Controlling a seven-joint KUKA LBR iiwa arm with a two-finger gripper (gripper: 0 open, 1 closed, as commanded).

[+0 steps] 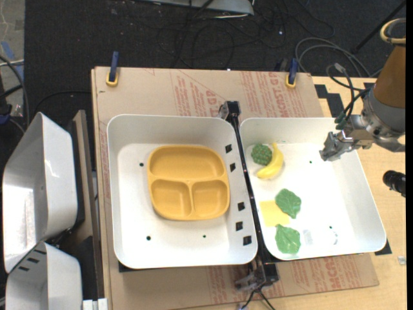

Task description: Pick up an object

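Arm: cut off at the frame's right edge, wrist over the right bin (361, 192) upper right wall.
Gripper (330, 148): small and blurred; cannot tell how the jaws stand.
Objects: yellow banana (273, 164) partly overlapped by a green piece (261, 154); 2 more green pieces (288, 203) (288, 239), apart from the gripper.
Left bin (122, 192): yellow divided tray (189, 181).

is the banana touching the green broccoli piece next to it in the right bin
Touching: the camera view shows the banana curving right against the broccoli piece, with no white bin floor between them.
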